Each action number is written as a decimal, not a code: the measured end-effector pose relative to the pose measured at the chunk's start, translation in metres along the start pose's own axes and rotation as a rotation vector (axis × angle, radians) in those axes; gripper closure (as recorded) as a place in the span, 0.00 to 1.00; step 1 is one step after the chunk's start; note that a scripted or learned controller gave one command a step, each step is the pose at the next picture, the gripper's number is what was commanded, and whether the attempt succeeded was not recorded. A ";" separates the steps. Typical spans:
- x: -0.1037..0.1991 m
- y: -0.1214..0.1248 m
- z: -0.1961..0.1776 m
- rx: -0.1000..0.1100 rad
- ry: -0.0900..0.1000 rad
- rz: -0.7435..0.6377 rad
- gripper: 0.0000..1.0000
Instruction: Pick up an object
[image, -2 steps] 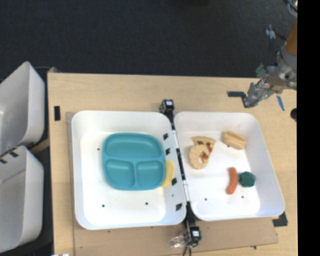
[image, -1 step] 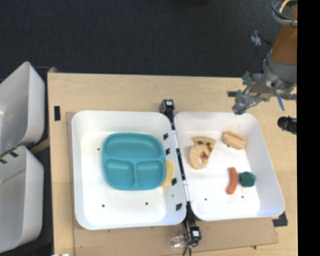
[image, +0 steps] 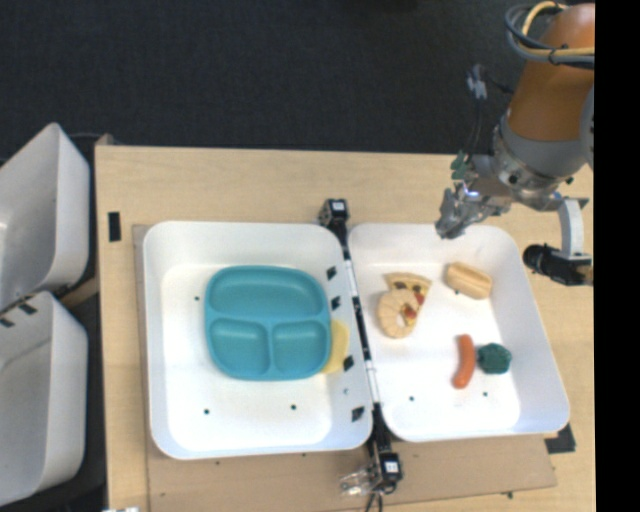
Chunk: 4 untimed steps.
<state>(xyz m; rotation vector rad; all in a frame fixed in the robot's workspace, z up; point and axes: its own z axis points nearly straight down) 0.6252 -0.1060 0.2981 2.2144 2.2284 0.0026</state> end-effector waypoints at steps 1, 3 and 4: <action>0.049 -0.012 0.020 0.002 -0.001 0.001 1.00; 0.144 -0.041 0.040 0.003 0.000 0.000 1.00; 0.195 -0.057 0.057 0.003 0.000 0.000 1.00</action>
